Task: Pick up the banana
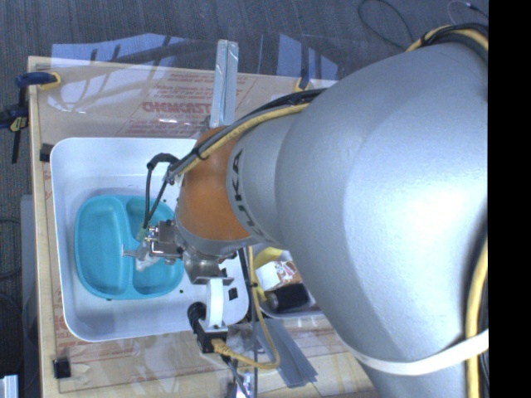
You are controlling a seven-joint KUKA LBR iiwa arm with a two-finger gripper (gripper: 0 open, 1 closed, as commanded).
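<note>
Grey arm (365,222), nearest and bulkiest, hides the hand, its grip state untellable, and most of the right bin, where a yellow banana-like object (270,274) peeks; a blind descent may miss it.

The arm (373,189) looks like smooth grey metal with a soft shine, and its orange band (207,201) is glossy. The white bin (70,172) and the blue tray (99,247) look like smooth plastic.
</note>
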